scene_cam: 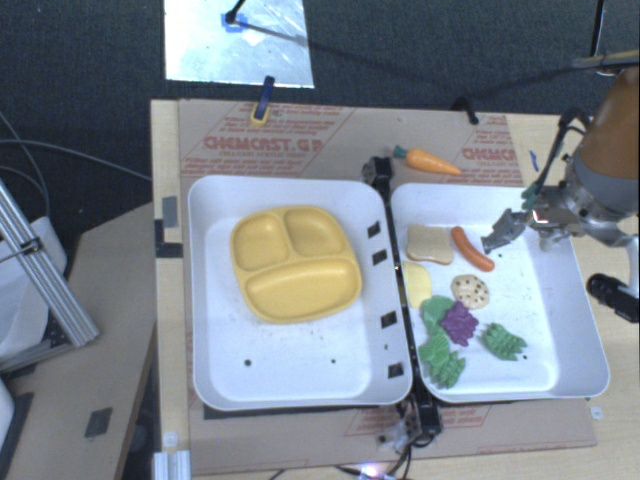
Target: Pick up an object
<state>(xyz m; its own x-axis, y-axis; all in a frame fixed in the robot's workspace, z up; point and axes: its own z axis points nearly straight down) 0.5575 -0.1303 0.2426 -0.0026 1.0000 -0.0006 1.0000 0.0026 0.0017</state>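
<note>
Toy food lay gathered in the right bin (575, 308): a bread slice (431, 245), a sausage (472, 248), a cookie (470, 290) and leafy greens (442, 353), so any would serve as the pick. The gripper (503, 233) hovered just beside the sausage's right end, with nothing seen between its fingers; their spread could not be told. The yellow divided plate (295, 263) occupied the left bin (215, 368).
</note>
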